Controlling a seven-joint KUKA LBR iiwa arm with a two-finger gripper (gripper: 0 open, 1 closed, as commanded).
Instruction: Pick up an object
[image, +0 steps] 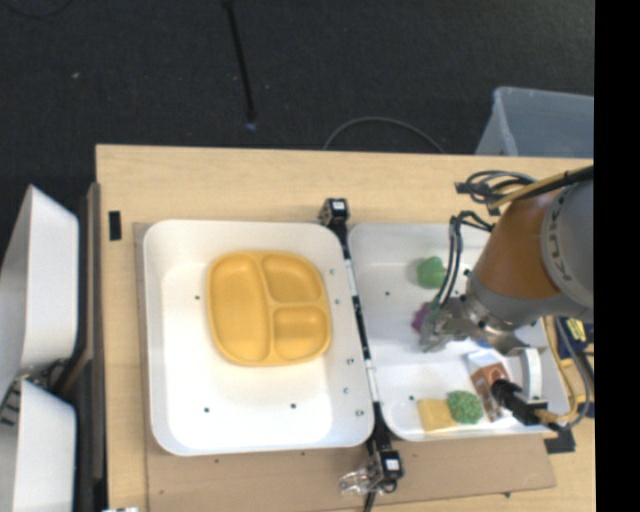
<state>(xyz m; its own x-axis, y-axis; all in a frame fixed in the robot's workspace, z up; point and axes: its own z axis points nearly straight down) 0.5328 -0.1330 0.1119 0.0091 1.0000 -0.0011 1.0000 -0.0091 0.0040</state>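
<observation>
In the right bin (392, 395) lie several small objects: a green lump (430, 270) near the back, a purple piece (424, 319) in the middle, a yellow block (435, 414) and a green bumpy piece (464, 405) near the front, and a brown packet (491, 381) beside them. My gripper (438, 332) reaches down from the right into the middle of this bin, right at the purple piece. The wrist hides most of the fingertips, and I cannot tell whether the purple piece sits between them.
The left bin (180, 400) holds a yellow divided plate (268, 305). Black clamps (333, 211) sit at the bins' seam, back and front. A grey-blue container (535, 122) stands off the bench at the back right. White boxes (40, 290) stand at the left.
</observation>
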